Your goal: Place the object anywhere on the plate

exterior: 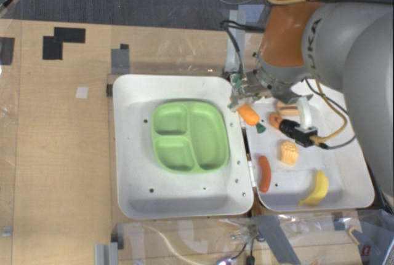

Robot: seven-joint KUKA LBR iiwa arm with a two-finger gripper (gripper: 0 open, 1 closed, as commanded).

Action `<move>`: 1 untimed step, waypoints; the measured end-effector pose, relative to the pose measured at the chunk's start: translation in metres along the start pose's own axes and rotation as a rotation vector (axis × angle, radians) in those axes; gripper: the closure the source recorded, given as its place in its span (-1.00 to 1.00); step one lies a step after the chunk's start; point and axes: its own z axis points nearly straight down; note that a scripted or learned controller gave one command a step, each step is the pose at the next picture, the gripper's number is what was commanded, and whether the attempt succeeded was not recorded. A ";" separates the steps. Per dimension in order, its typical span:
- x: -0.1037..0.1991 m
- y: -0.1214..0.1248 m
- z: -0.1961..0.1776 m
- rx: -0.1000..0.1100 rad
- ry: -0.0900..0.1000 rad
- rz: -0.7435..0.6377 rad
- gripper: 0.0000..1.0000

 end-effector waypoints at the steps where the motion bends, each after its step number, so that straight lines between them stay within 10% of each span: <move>1: 0.023 0.025 0.000 0.000 0.000 0.034 1.00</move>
